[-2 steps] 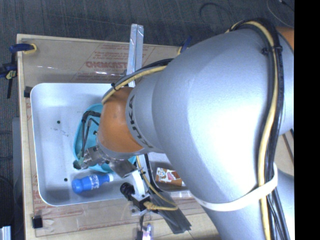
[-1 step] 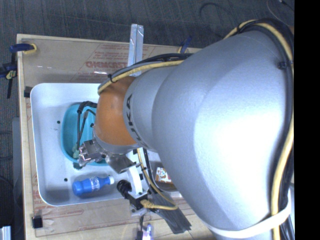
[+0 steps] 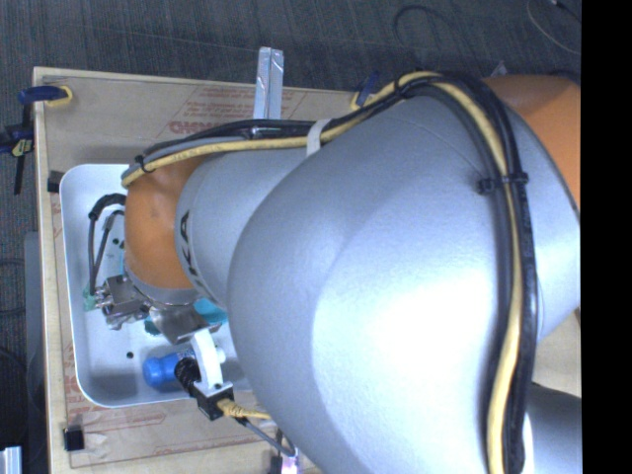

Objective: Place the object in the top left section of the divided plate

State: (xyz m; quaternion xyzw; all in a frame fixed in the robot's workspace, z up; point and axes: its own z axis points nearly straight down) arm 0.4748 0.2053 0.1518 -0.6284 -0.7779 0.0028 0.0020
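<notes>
Reaching in from the right, spans most of the bench point(image 3: 197, 102) as a broad grey arm point(image 3: 395, 294), with the orange band point(image 3: 153, 235) sitting over the upper half of the left white bin point(image 3: 79, 215). Carries a bundle of yellow and black cable point(image 3: 247, 141) along its upper edge and down its right flank. Ends in the gripper point(image 3: 117, 304), a cluster of grey metal parts low over the bin's left middle, looped by thin black wires just above. Cannot tell whether that gripper is open or closed, nor whether anything sits in it, since the tip is small and seen from behind the wrist. Shows a blue object point(image 3: 158, 371) lying on the bin floor near the lower rim, below and right of the gripper and apart from it, just beside a white bracket point(image 3: 207, 358) on the wrist. Shows a teal piece point(image 3: 209, 310) between the wrist and the bracket, partly hidden by the arm. Leaves a metal upright point(image 3: 270, 82) standing at the bench's far edge and a blue clamp point(image 3: 39, 94) at its top left corner.
</notes>
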